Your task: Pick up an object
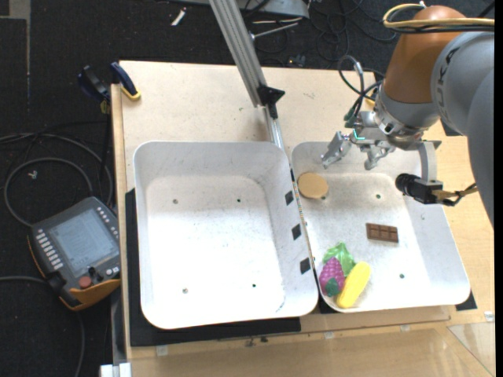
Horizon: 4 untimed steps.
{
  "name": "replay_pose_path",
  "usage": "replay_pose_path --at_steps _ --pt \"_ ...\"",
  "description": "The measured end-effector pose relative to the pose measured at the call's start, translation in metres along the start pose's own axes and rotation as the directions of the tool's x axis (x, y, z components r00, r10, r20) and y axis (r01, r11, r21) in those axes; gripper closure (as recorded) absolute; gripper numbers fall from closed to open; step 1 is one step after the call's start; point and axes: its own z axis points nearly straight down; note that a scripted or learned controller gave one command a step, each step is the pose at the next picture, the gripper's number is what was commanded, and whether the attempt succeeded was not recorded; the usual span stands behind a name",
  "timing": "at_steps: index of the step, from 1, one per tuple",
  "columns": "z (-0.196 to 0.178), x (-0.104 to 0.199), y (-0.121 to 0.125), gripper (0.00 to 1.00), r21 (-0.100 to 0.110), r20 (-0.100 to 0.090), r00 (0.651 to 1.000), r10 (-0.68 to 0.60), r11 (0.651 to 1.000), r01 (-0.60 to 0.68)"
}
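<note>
Camera view shows the approach step: in the right bin, the gripper, fingers spread wide and holding nothing, hovers at the far side just beyond the tan disc, so the next move calls for descent and closure.

From my seat, the arm runs off the frame at three o'clock, so I can't see its base. The purple toy and green piece beside the yellow toy are too small to identify. The worktop is cropped at six o'clock.
</note>
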Motion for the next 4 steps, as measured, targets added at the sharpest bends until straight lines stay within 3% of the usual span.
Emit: replay_pose_path --at_steps 1,3,4 --pt "-0.003 0.000 0.001 0.00 -0.005 0.001 1.000 -0.001 1.000 0.001" --pt "0.094 -0.001 -0.005 0.00 -0.006 0.000 1.000 0.003 1.000 -0.003" --pt "0.080 -0.001 -0.003 1.00 -0.012 0.001 1.000 0.003 1.000 -0.003"
